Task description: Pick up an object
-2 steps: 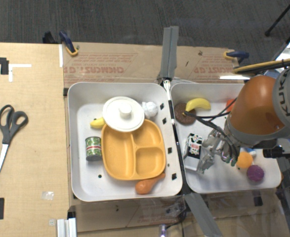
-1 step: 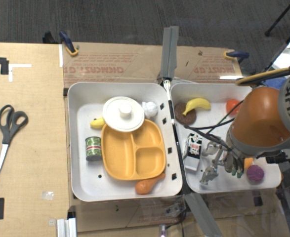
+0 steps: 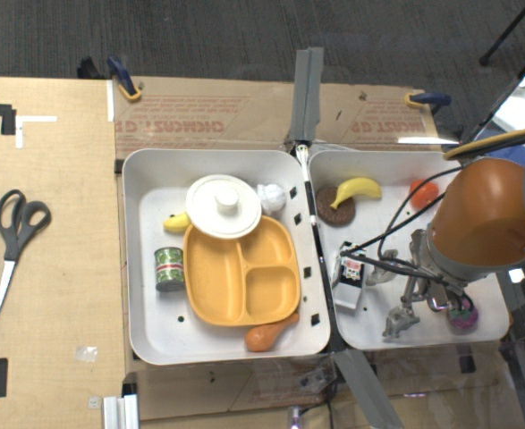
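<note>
Reaching arm (image 3: 477, 217): grey with an orange band, it comes in from the right over the right bin (image 3: 369, 333) and covers much of that bin's right half.
Gripper (image 3: 403, 322): low over the right bin near its front wall; I cannot tell whether it is open or closed, or whether it touches anything.
Nearest thing to pick: a small purple thing (image 3: 461, 315) just right of the gripper, partly under the arm and too blurred to name.
Hidden: a red-orange thing (image 3: 423, 190) at the back of the right bin, cut off by the arm.
Left bin (image 3: 137, 266): a yellow divided tray (image 3: 242, 280); a white round lid (image 3: 224, 206) overlapping its back edge; a green can (image 3: 168, 268) just left of it; an orange-brown vegetable (image 3: 266, 336) at its front edge.
Right bin, back left: a banana (image 3: 356, 190) resting on a brown disc (image 3: 338, 213).
Bench (image 3: 47, 329): 1 pair of scissors (image 3: 16, 231), well apart from the 2 bins.
</note>
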`<state>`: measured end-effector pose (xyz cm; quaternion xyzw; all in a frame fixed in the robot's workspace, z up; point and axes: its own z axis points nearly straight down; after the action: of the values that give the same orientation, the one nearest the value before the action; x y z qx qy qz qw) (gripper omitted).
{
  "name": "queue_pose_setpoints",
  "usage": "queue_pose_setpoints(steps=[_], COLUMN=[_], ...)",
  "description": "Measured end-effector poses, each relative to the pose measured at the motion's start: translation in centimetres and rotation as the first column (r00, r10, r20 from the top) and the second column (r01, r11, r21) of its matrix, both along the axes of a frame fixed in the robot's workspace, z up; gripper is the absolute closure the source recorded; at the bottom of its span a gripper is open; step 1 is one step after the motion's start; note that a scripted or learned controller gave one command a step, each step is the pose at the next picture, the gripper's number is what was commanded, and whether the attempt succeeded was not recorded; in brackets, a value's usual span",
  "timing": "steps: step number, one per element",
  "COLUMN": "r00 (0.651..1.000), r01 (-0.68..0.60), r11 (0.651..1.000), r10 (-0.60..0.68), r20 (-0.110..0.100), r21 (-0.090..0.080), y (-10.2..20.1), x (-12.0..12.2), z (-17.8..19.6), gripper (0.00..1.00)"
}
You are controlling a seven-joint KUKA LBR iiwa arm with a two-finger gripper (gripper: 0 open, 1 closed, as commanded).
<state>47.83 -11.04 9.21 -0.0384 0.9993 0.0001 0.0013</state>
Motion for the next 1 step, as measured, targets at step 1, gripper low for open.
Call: queue_pose_setpoints(steps=[1], r00=[0.994], r01=[-0.108], r11=[0.994], r10=[0.108], r20=[0.003], r21=[0.0], y=[1.5], x=[8.33], z=[0.13], gripper=[0.0])
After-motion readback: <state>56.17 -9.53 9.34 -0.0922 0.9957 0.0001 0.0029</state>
